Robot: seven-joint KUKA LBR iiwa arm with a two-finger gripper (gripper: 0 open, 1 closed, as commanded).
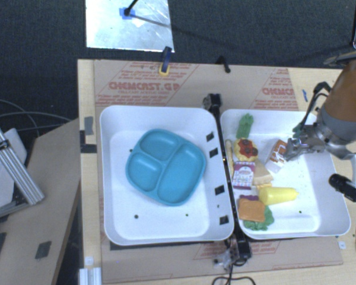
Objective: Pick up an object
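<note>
While the tool (pixel 289 149) hangs low over the right bin (pixel 329 218), it touches a small orange-and-white carton (pixel 278 152). Whether its grip is wide or narrow cannot be told. A blue divided plate (pixel 165 167) lies in the left bin (pixel 115 218).

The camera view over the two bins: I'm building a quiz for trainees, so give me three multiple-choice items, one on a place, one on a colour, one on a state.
1. Where does the divided plastic plate lie?
A. Left white bin
B. Right white bin
C. On the cardboard

2. What colour is that plate?
A. Red
B. Blue
C. Green

3. How does the plate lie?
A. Flipped over
B. Leaning on a wall
C. Flat, compartments up

Key: 1 A, it lies in the left bin; 2 B, it is light blue; 3 C, three hollows face up.
</note>
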